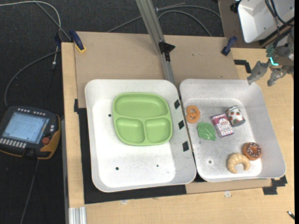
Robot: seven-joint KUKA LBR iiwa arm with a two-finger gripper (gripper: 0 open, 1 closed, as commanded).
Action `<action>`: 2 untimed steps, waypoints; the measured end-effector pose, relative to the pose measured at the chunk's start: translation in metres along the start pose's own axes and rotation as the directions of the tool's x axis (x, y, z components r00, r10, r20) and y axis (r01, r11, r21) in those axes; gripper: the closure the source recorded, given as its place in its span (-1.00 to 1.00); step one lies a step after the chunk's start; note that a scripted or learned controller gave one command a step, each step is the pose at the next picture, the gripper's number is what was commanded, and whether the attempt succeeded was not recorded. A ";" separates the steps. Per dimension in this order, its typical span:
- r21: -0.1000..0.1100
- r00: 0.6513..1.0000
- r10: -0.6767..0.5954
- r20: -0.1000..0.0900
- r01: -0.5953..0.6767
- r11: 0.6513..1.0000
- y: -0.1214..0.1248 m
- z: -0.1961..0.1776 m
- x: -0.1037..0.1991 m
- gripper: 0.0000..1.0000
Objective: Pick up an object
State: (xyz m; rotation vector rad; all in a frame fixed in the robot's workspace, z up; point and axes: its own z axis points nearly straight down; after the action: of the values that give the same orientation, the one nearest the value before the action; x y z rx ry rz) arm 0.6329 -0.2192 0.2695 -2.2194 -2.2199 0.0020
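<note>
While arm is cropped | end effector point(264, 73) open; small box point(222, 125) label illegible

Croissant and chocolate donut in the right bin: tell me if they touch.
Cannot tell. The camera view shows the croissant and chocolate donut right beside each other, with no plain gap or contact between them.

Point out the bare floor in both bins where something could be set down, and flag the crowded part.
Left bin: a bare strip runs along the near wall, below the green divided plate. Right bin: bare floor along the far wall, above the pretzel and purple box. Crowded: the right bin's middle and near corner, around the green piece, croissant and donut.
</note>
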 end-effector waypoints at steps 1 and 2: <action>-0.003 1.000 -0.001 0.001 0.001 1.000 0.001 -0.002 0.000 -1.00; 0.001 1.000 0.000 0.000 0.000 1.000 0.004 0.040 -0.002 -1.00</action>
State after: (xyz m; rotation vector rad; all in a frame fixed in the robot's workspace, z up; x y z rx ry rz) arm 0.6363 -0.2214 0.2293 -2.2190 -2.2202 0.0031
